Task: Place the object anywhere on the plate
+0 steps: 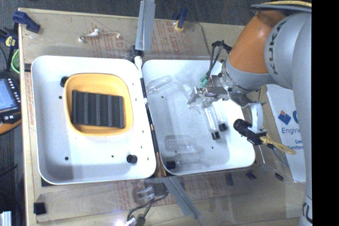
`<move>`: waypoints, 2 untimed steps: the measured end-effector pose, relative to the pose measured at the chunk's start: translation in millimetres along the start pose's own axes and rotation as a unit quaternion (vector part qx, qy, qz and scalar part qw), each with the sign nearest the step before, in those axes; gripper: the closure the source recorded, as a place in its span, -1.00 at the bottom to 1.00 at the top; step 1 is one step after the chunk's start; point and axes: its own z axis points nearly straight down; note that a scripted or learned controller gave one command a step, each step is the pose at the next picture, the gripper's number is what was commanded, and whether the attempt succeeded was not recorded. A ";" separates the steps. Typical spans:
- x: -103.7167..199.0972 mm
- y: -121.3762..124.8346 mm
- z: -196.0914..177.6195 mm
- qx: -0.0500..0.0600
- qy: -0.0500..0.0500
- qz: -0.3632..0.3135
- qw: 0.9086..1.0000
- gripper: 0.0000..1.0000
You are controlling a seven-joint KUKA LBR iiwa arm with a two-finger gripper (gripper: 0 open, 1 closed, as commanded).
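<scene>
Over the right bin [241,153], pincer [217,125] is hanging with fingers spread, gripping nothing; clear plastic object [183,143] is lying nearby, likely light, slippery, crushable, best pinched across its edges; yellow plate [119,83] is waiting left

Bench [79,29] — two white bins [53,161]

Bins: two, white, left [45,114] and right [175,74]
Plates: one, yellow [98,83], in the left bin
Dark ribbed blocks: one [99,109], on the plate
Arms: one [275,50]
Grippers: one [218,129]
</scene>
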 end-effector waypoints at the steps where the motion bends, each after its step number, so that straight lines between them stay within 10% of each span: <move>1: 106.3 53.2 -66.3 0.000 0.001 0.012 1.000 1.00; 2: 191.9 79.6 -16.9 0.001 0.000 -0.073 0.997 1.00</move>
